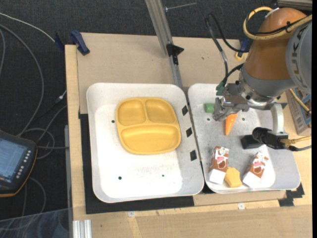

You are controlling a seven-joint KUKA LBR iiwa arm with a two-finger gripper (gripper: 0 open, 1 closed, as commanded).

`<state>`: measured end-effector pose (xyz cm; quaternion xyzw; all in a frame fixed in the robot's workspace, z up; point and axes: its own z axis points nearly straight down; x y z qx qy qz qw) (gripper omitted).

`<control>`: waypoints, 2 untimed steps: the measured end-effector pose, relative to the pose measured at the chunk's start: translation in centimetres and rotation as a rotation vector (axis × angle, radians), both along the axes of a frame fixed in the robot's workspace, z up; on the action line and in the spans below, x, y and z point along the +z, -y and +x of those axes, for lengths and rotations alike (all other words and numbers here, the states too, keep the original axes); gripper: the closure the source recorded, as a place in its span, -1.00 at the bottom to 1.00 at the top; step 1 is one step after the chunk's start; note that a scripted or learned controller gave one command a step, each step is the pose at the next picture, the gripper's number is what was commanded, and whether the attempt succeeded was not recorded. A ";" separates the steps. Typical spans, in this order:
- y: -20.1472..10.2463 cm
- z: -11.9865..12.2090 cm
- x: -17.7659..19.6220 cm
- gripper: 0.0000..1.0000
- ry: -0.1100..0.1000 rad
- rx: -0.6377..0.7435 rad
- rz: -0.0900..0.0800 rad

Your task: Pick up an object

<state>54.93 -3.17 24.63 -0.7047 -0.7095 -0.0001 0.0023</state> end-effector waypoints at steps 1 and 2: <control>-5.3 1.0 0.7 1.00 0.005 0.000 -0.001; -10.9 1.6 -1.0 1.00 0.000 0.000 -0.001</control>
